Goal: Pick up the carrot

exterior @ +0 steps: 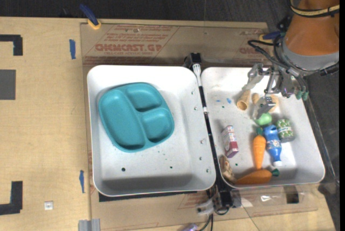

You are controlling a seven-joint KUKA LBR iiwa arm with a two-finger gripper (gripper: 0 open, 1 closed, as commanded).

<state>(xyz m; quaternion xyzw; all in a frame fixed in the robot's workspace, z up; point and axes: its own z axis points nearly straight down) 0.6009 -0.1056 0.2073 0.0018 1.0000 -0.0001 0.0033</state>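
Here, the left bin [108, 181] holds a teal plate [135, 116] with three compartments. The right bin [312, 170] holds all the small things. Near its left wall lies a small red and white can [230, 140]. Just to the right of it lies the carrot [259, 150], in the front half of the bin, with its thick end toward the back and its thin tip toward the front. A blue bottle [273, 146] lies close along its right side, perhaps touching it. A green ball [264, 118] sits just behind its thick end, and a longer orange piece [254, 176] lies across the front wall, just below the tip.

The carrot looks like a toy, so it is probably light, stiff and a little smooth. The best place to take it is probably the thick upper half, across its width, because the tip is narrow and may slip out. The bottle leaves little room on the right side.

The gripper [267, 84] hangs over the back of the right bin, apart from the carrot. It holds nothing that can be seen, and it is not possible to tell whether it is open or closed.
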